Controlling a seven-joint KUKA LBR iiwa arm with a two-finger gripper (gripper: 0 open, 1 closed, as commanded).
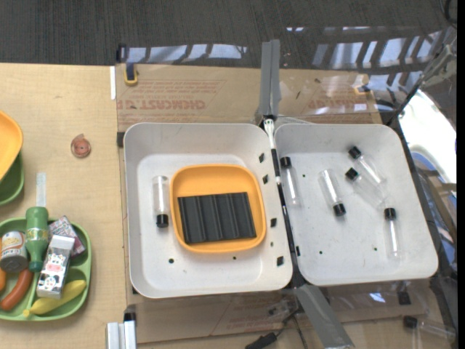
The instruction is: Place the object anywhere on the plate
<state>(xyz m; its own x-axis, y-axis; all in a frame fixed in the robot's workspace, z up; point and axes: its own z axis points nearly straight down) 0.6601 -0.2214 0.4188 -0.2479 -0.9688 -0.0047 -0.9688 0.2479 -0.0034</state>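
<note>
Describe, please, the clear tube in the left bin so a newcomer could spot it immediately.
Find the left bin holding the yellow plate. Left of the plate, on the bin floor, lies one clear tube with its black cap toward the camera. The other tubes lie in the right bin.

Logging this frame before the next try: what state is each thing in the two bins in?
Orange plate: flat in the left bin, black ribbed block on it.
Capped vial: lying in the left bin, beside the plate, off it.
Five capped vials: lying scattered in the right bin.
</note>
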